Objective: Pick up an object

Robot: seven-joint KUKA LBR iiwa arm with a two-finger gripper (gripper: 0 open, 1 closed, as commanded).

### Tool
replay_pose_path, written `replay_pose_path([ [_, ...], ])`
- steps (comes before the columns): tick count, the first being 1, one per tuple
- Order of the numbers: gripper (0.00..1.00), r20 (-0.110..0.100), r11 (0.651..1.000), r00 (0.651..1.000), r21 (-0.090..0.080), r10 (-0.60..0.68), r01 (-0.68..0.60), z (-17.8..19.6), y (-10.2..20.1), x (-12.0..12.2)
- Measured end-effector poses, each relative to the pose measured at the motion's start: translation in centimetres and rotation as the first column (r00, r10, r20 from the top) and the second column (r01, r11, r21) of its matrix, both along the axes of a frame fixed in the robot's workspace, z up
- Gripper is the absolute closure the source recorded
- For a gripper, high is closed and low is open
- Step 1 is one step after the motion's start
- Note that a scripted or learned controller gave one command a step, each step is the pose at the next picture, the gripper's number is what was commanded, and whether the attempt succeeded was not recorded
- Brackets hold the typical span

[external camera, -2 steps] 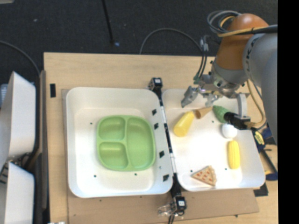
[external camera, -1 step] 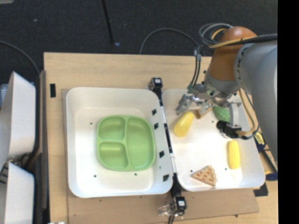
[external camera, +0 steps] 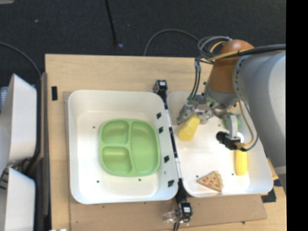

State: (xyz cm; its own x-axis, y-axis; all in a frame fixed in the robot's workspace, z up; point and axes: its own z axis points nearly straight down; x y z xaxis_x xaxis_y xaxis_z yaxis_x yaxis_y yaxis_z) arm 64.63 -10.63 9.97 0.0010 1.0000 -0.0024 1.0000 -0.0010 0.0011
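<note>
In the right bin (external camera: 255, 184), a yellow cylinder-shaped object (external camera: 188, 129) lies tilted near the left wall. My gripper (external camera: 195, 113) hangs directly over its upper end, at or just above it; I cannot see whether it touches. A yellow corn-like piece (external camera: 240, 162) lies near the right wall. A pizza slice toy (external camera: 211, 181) rests at the front of the bin. The grey arm with its orange band (external camera: 226, 71) comes in from the right and covers the bin's back right part.
The left bin (external camera: 79, 177) holds a green divided plate (external camera: 129, 147). A black part with cables (external camera: 227, 138) hangs off the wrist above the corn-like piece. The divider between the bins (external camera: 171, 143) runs close to the yellow cylinder.
</note>
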Motion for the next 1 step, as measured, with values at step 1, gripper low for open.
replay_pose_path([
  [1,1.00,0.004,1.000,1.000,0.000,-0.002,0.002,1.33,-0.08,0.10],
])
